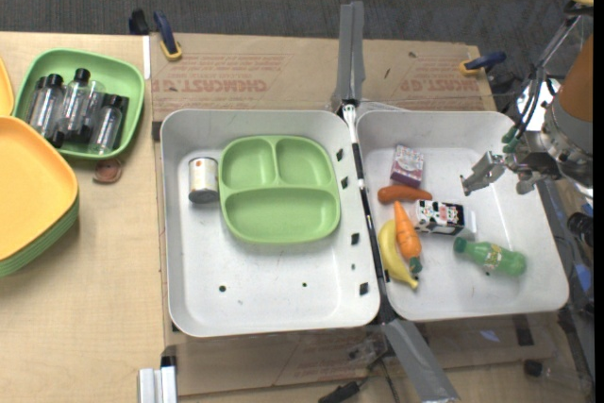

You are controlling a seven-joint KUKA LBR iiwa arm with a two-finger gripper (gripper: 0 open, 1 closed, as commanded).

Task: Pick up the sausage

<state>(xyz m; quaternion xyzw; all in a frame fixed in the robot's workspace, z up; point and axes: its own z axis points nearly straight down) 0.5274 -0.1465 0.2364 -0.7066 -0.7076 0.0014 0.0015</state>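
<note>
The tool [502, 173] hangs at the right side of the frame, over the right edge of the right bin [528, 293], its two grey fingers spread apart with nothing between them. The left finger [479, 173] juts out towards the bin's middle, and the other drops down just beside the arm's wrist.

And there is the sausage [404, 194], reddish-orange, lying flat and roughly level in the left half of the right bin, well apart from the tool. Just above it sits a small purple box [409, 165]. Just below it, a black-and-white carton [440, 218] lies on its side, and a carrot [407, 235] runs down the frame beside that carton, its lower end overlapping a banana [395, 258] that hugs the bin's left wall. Over to the lower right of the bin, a green bottle [491, 257] rests on its side.

In the left bin [274, 302], a green divided plate [279, 187] takes the upper middle, with a small metal can [202, 179] just to its left. On the table [94, 316] at the upper left of the frame, a green tray [38, 71] holds several dark-capped bottles [75, 113], and a stack of yellow plates [33, 198] sits at the left edge.
</note>
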